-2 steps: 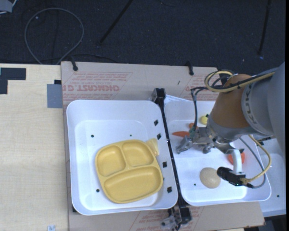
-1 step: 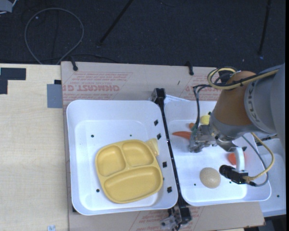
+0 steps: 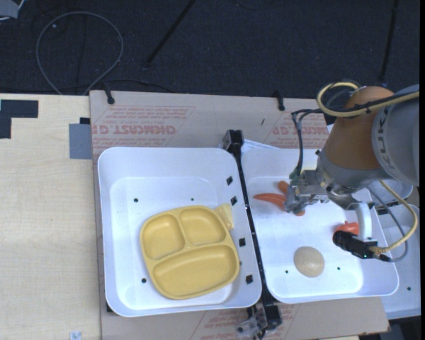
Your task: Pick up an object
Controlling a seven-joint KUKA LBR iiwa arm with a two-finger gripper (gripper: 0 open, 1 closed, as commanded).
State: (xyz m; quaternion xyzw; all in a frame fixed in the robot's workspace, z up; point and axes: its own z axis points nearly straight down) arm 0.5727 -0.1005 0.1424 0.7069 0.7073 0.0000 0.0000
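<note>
Pick not yet done, by the look of it. Left bin (image 3: 120, 190): one yellow divided plate (image 3: 190, 250). Right bin (image 3: 382, 289): one orange carrot-like piece (image 3: 270, 198), one beige ball (image 3: 309, 261). Tool (image 3: 295, 202) low at the carrot's right end; opening and hold cannot be told. Lift remains.

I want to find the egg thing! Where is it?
The beige egg-shaped ball lies in the right bin, near its front edge, below the claw and the orange piece.
</note>
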